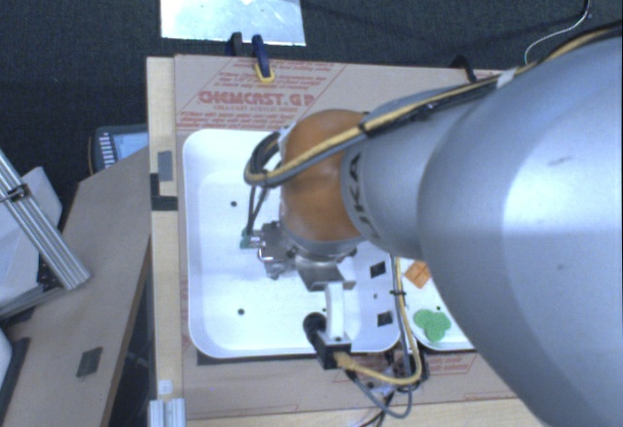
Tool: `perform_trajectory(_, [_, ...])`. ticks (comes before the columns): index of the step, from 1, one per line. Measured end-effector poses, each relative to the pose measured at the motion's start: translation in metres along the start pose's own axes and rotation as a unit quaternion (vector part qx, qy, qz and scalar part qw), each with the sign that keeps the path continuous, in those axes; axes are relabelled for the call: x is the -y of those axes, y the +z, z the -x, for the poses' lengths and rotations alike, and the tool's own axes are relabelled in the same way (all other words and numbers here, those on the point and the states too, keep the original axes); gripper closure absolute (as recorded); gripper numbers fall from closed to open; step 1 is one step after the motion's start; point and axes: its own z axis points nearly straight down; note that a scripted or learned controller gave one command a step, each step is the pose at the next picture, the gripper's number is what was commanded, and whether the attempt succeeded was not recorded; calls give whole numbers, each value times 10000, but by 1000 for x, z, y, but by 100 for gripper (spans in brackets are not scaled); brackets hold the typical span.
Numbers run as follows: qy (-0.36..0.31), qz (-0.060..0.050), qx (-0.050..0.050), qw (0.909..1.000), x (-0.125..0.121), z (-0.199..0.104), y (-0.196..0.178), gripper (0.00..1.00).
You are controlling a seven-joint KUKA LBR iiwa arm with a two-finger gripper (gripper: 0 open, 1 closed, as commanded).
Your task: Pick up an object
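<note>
Red print on the cardboard sheet [255, 96] under the bins reads "CHEMCAST", followed by letters resembling "G P"; smaller print lines around it are too fine to read. A blue-and-yellow clamp [261, 60] grips the sheet's far edge.

The grey arm [506, 211] fills the right side and hides most of the right bin [458, 342]. Two candidates for picking are visible there, at the arm's edge: an orange object [417, 272] and, nearer the camera, a green object [430, 325], both partly cut off.

The arm slants down leftward, orange band uppermost, with the gripper [297, 265] pointing down over the left bin [209, 221]. The wrist covers the gripper from above, so whether it is spread, closed or pinching anything cannot be told.
</note>
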Motion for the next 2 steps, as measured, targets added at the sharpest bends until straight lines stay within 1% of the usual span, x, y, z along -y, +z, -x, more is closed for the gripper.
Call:
perform_trajectory(1, [-25, 78, -34, 10000, -27, -34, -77, 100])
perform_trajectory(2, [-14, 114, -53, 9999, 8, -8, -213, 100])
